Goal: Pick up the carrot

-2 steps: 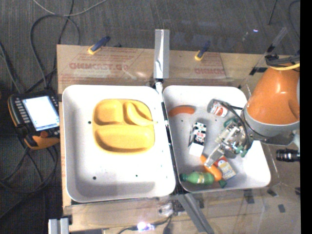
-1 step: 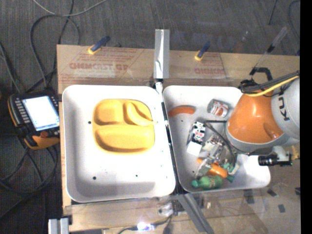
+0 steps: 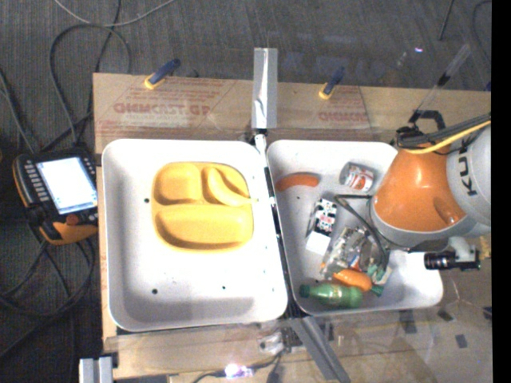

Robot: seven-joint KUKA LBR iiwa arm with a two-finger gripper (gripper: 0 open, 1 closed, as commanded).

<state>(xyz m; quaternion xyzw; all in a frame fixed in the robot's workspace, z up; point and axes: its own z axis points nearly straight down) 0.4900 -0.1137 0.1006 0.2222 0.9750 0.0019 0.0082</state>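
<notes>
Dark grey carpet (image 3: 239, 22) crossed by loose cables surrounds your bench, and a brown cardboard sheet (image 3: 200, 110) lies under the two shallow white bins. You have the left white bin (image 3: 128, 238) holding a yellow plastic compartment tray (image 3: 204, 204), well away from the arm. The right white bin (image 3: 415, 294) holds the clutter you are working in.

Your grey arm with its orange band (image 3: 419, 194) reaches in from the right, and the two-finger gripper (image 3: 351, 254) points down toward the near side of the right bin. Whether its fingers are apart or together you cannot tell, since the transparent gripper parts blur into the objects beneath.

The small orange carrot (image 3: 354, 278) lies just below the fingertips, on the bin floor, close to them or touching; contact cannot be confirmed. Nothing shows it lifted or held between the fingers. Just beyond the carrot, nearer the bin's front wall, lies a green plastic bottle-shaped object (image 3: 331, 294) on its side, touching or almost touching the carrot. Behind the fingers, toward the far wall, you see a small black-and-white printed box (image 3: 322, 215), a red-and-silver crushed can (image 3: 358, 177), and a flat reddish-orange oval piece (image 3: 296, 182) farthest off. A handheld control pendant with a lit screen (image 3: 60, 186) sits on the carpet past the left bin.
</notes>
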